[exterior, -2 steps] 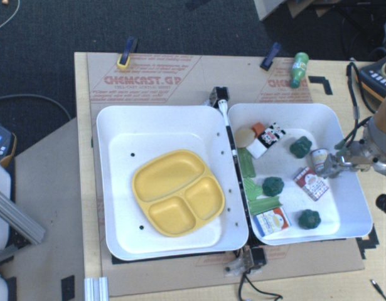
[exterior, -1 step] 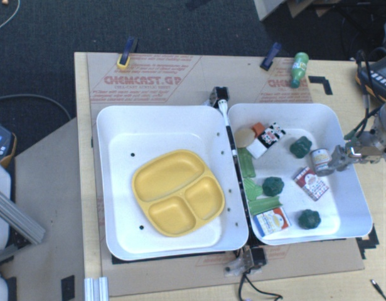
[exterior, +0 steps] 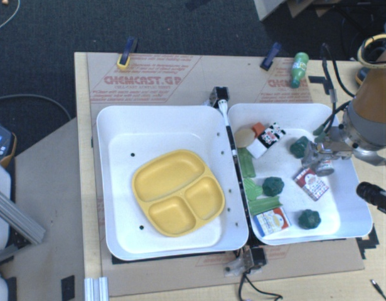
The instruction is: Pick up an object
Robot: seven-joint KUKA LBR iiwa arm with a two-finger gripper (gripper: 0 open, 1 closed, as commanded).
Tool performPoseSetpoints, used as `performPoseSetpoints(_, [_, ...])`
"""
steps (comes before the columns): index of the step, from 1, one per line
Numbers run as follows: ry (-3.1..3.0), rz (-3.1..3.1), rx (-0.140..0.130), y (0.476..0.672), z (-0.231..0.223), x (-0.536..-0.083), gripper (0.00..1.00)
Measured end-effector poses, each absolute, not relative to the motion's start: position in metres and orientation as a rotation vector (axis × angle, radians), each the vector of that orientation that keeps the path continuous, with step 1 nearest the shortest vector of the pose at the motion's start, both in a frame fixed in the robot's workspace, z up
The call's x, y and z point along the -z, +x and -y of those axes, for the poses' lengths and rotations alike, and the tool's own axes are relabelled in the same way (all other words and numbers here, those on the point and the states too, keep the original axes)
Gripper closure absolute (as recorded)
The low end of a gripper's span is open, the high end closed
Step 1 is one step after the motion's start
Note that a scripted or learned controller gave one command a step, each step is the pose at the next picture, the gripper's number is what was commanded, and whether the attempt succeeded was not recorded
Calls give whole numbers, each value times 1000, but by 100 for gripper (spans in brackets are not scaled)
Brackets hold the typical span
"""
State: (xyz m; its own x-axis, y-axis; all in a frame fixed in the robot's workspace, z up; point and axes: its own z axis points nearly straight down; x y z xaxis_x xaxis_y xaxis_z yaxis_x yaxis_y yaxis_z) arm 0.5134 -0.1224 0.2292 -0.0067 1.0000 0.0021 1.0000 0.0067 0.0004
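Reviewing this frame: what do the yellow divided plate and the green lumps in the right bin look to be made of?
The yellow divided plate looks like moulded plastic, matte to semi-gloss: uniform colour, smooth rounded compartment rims. The green lumps look soft, perhaps foam or fabric: dull, uneven surfaces with no shine, though they are too small to tell for sure.

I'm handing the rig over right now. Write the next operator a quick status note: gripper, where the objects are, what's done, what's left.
Gripper: low in the right bin, over the red-and-white packet; open or shut cannot be told, and nothing is seen held.
Right bin also holds three dark green lumps, a black-and-white toy, a green strip along its left wall and a small carton near the front.
Left bin: yellow divided tray.
Green bottle lies on the bench behind the bins.
Done: arm lowered into the right bin.
Left: grip an object and lift it.
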Motion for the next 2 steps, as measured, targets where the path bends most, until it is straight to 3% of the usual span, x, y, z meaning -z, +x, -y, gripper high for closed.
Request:
performPoseSetpoints(1, [-2211,2227,1,514,59,-230,100])
performPoseSetpoints(2, [-2217,2228,4,528,23,-232,100])
